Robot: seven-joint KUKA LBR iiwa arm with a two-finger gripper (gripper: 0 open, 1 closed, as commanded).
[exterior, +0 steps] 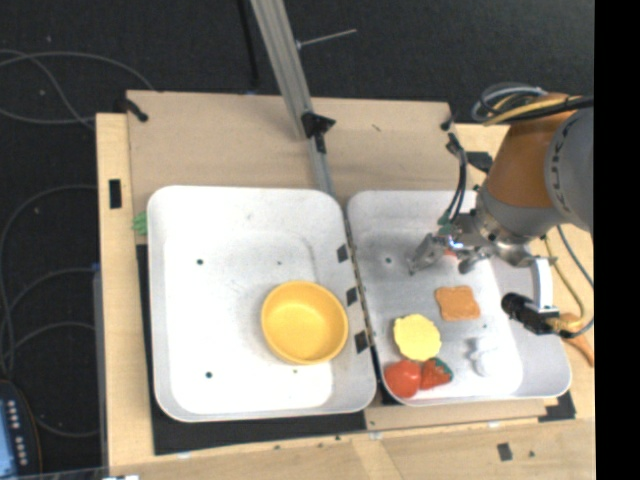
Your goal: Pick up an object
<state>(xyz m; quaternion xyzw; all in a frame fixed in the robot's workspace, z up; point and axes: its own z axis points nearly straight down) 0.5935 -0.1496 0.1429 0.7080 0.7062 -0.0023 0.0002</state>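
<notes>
Where dark floor surrounds the bench (240, 138), two white bins (200, 238); hand (440, 251) state unclear.

A pale wooden bench (250, 143) stands on a dark, speckled floor (100, 28), seen from above at a slant. Thin cables (40, 73) loop across the floor to the left of the bench. A grey metal pole (283, 53) runs diagonally from the top edge down onto the bench, where a black clamp (316, 124) grips it. Black brackets (136, 110) mark the bench's far corners. Light falls evenly, with soft shadows.
</notes>
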